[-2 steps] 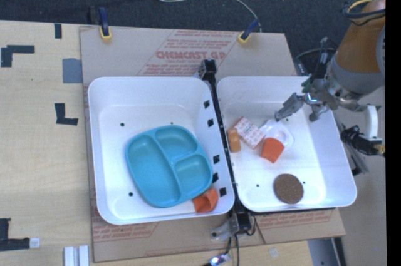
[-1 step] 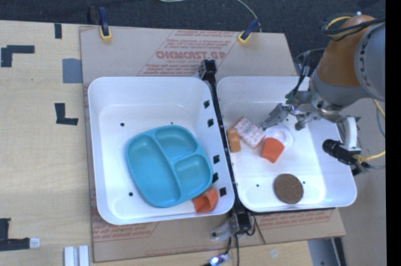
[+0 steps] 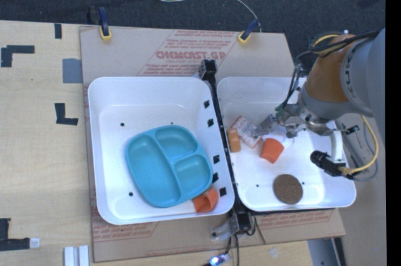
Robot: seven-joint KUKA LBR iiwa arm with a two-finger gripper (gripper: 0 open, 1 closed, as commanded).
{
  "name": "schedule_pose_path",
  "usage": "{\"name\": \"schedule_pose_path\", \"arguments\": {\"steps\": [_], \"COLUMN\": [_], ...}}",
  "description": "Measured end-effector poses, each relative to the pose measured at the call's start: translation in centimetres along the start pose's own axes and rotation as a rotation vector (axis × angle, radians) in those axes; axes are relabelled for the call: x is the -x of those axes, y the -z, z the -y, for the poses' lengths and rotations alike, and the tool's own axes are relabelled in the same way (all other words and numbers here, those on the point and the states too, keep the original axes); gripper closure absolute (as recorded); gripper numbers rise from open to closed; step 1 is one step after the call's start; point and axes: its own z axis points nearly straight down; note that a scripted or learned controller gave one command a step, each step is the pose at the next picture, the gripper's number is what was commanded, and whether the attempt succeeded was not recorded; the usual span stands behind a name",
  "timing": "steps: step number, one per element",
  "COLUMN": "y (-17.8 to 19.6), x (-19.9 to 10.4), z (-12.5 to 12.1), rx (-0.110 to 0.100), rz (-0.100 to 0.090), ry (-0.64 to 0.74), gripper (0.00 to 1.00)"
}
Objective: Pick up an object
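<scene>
— Where is your gripper (image 3: 280, 122) just now?

— Low in the right bin (image 3: 250, 92), near its middle. My arm (image 3: 341, 80) comes in from the right of the view, and its bulk covers my fingers, so I cannot tell how they stand or whether anything is between them.

— And the thing to pick?

— The nearest is the small orange cup (image 3: 272, 150), lying on its side on the bin floor just below my gripper and a little toward the near rim. It looks apart from me, not touching. Its long axis seems to run at a slant, open end toward the near side, though it is small and I would not swear to it.

— Anything crowding it?

— A crumpled clear wrapper (image 3: 248, 130) and an orange-tan block (image 3: 234, 140) lie just to the left, toward the divider. A brown disc (image 3: 288, 188) lies well toward the near rim. The floor around the cup is bare, smooth white plastic, so I judge there is room to close across it, but it may roll.

— The other bin?

— The left bin (image 3: 100, 102) holds a blue divided plate (image 3: 168, 164) and another orange piece (image 3: 206, 200) at the near corner; those are well apart from me.
</scene>
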Motion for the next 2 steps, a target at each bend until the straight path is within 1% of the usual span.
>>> {"name": "schedule_pose_path", "arguments": {"steps": [1,2], "y": [1.3,7.7], "x": [-0.2,-0.4], "z": [-0.3,-0.4], "rx": [0.008,-0.003], "rz": [0.001,0.003], "ry": [0.004,0.001], "gripper": [1.00,1.00]}}
